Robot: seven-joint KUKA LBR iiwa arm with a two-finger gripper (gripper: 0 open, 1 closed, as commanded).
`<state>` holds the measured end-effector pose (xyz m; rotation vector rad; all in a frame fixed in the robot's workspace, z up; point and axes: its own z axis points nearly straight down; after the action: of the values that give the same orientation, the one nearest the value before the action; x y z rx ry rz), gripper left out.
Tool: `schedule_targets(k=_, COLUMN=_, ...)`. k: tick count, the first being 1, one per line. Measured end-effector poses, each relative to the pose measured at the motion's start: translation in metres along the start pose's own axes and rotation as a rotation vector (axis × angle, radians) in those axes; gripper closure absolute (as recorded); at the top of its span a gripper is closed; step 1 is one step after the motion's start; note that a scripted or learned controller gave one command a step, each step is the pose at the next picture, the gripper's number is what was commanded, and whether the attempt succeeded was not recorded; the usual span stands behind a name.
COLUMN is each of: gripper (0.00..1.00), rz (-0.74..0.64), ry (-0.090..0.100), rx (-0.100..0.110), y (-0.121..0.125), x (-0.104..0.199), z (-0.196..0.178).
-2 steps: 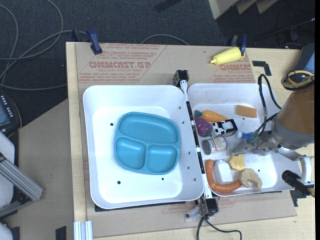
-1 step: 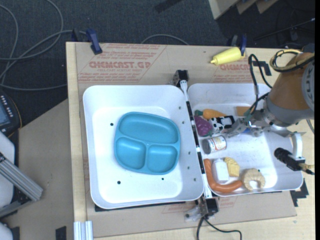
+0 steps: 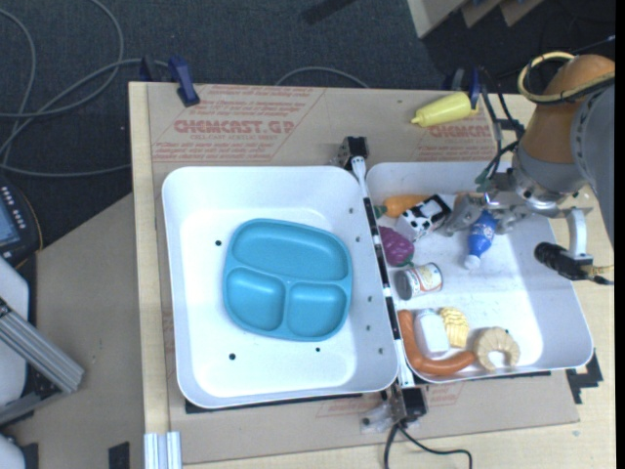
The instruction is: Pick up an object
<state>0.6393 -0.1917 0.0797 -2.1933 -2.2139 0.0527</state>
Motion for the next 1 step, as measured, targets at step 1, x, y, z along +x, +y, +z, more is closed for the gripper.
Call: schedule_targets(k=1, gripper=1.00, rz=0.008, ry=0.004, rx=-0.043, y=0.0077, x=0.0060, z=-0.0166)
